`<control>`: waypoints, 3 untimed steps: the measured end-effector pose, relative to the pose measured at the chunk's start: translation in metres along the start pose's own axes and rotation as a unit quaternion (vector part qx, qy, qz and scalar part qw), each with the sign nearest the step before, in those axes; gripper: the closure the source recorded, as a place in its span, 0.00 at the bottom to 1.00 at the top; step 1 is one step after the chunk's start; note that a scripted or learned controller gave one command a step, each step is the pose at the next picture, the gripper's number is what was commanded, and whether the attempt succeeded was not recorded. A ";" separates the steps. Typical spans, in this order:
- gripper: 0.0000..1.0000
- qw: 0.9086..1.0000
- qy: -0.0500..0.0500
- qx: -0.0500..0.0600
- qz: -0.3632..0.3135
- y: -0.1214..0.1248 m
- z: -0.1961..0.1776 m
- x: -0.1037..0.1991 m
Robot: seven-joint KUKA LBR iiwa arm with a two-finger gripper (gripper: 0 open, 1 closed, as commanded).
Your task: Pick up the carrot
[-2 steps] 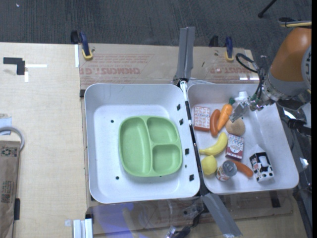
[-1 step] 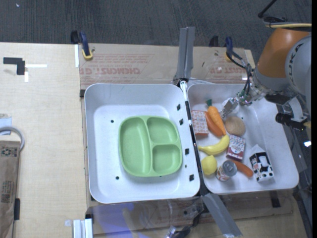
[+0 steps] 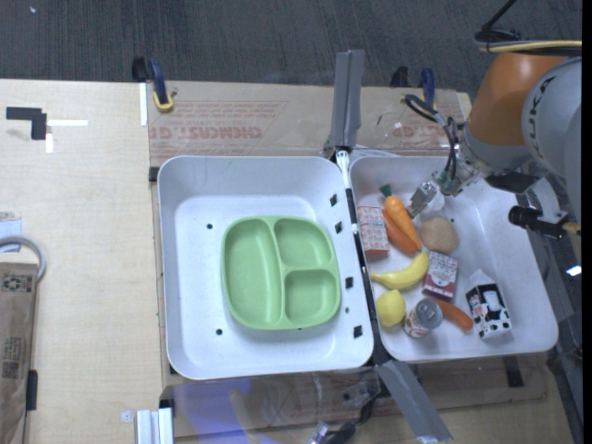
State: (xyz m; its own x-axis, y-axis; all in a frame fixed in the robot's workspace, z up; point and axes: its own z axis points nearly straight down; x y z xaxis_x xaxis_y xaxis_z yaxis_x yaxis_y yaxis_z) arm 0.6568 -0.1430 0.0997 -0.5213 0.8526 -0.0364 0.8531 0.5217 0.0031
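I see the gripper (image 3: 427, 195) low in the right bin (image 3: 527, 340), just beside the carrot (image 3: 400, 224). I cannot tell how its grip stands, and 1 potato (image 3: 438, 235) lies near.

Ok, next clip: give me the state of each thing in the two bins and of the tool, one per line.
carrot: lying in the right bin, against the red carton, not held.
tool: low beside the carrot's top end.
green divided plate: flat in the left bin.
banana: lying flat.
lemon: beside the can.
can: lying by the lemon.
potato: resting loose.
milk carton: tipped over.
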 end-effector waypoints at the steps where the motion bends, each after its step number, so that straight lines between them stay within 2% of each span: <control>1: 0.00 0.998 -0.004 0.006 -0.070 -0.027 -0.001 0.024; 2: 0.00 0.975 0.018 -0.002 -0.220 -0.036 0.008 0.068; 3: 1.00 0.976 0.019 -0.002 -0.218 -0.035 0.000 0.067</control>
State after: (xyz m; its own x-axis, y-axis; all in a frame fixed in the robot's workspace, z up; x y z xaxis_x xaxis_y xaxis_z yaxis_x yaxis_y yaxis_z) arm 0.5917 -0.1044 0.0968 -0.8353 0.5499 0.0011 0.5499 0.8353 0.0002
